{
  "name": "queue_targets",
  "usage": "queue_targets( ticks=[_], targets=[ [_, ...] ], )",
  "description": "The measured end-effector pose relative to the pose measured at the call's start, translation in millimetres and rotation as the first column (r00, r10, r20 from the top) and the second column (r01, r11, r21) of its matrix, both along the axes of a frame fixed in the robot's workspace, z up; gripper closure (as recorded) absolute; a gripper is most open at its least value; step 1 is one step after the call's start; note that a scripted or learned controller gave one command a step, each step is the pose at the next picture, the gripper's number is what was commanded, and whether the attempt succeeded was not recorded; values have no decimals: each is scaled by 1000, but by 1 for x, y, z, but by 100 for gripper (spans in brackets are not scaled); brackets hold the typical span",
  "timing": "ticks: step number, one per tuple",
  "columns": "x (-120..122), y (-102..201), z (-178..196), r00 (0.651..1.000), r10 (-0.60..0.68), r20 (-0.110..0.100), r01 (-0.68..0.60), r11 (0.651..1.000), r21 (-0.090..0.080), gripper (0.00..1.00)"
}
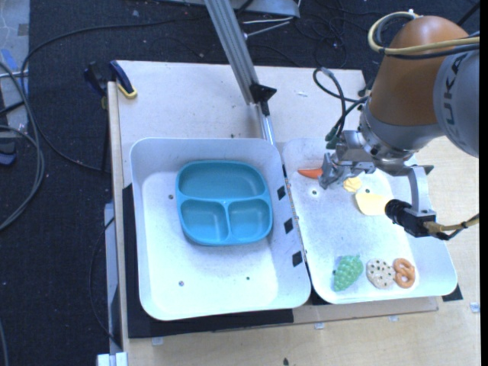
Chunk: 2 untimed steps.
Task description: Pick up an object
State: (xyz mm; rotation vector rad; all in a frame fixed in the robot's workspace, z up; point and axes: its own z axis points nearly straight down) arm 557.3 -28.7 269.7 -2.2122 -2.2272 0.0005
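Right bin (435,269): orange carrot-like piece (309,173) at far left, tool (332,175) low just beside it, grip state cannot be told; yellow pieces (367,200) near; green grape bunch (348,271), cookie (378,273), pretzel (403,272) along near edge. Left bin (152,280): blue divided plate (225,202).

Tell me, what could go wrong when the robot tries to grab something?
The gripper sits between the carrot and the cheese, so it might grab neither or nudge one away. The carrot lies near the bin wall, which could block a finger.
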Motion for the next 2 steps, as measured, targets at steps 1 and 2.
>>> queue_targets(
  ticks=[1, 2],
  targets=[
    [4, 51, -20, 1000, 0, -1, 0, 1000, 0, 100],
    [-5, 106, -25, 1000, 1, 0, -1, 1000, 0, 100]
  ],
)
